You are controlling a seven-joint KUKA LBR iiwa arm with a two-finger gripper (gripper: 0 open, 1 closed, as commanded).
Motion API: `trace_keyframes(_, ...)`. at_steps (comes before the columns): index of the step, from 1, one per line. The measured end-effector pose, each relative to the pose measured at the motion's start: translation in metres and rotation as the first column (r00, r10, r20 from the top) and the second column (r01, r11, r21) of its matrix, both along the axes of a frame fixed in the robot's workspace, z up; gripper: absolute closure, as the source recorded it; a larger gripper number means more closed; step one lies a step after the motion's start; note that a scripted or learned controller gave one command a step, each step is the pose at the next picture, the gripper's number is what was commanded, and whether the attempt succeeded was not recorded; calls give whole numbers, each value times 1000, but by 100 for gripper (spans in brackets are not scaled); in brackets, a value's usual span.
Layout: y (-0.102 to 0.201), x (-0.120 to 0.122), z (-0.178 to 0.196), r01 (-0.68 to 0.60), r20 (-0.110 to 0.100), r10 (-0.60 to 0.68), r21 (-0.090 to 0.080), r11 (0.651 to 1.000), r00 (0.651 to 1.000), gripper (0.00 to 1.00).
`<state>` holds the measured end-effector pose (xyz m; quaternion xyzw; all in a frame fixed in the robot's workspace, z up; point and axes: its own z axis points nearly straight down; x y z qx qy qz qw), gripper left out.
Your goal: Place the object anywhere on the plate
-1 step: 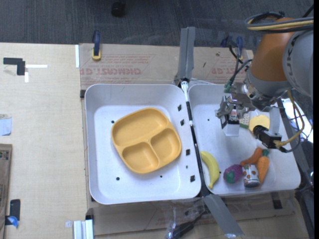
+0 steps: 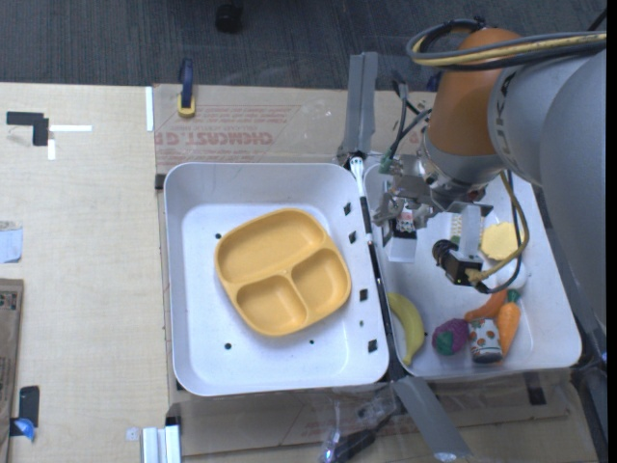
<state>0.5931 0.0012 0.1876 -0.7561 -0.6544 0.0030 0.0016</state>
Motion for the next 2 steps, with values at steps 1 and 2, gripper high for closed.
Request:
trace_keyframes(1, 77, -15, 0, -78, -2, 78, -1, 997, 997, 100)
trace_keyframes(2, 77, -15, 0, -77, -2, 77, -1, 997, 997, 0)
